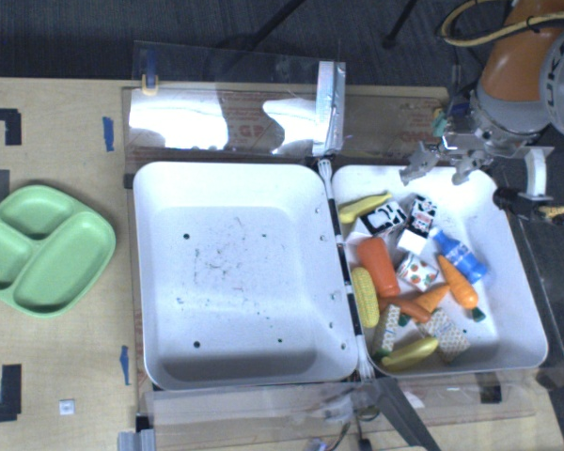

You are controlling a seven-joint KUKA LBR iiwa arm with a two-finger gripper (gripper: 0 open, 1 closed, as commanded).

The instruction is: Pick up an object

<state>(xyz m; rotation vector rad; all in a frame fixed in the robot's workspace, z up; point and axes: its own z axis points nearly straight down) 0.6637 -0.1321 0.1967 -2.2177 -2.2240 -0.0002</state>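
Gripper (pixel 444 164) spread open, holding nothing, above right bin's (pixel 522 280) far edge | toys (pixel 409 275) piled in that bin, untouched | left bin (pixel 169 205) bare | pick not yet begun

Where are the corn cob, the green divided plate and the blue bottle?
corn cob (pixel 365 295), camera view, middle of the cob.
green divided plate (pixel 101 235), camera view, right rim.
blue bottle (pixel 459 257), camera view, its body.
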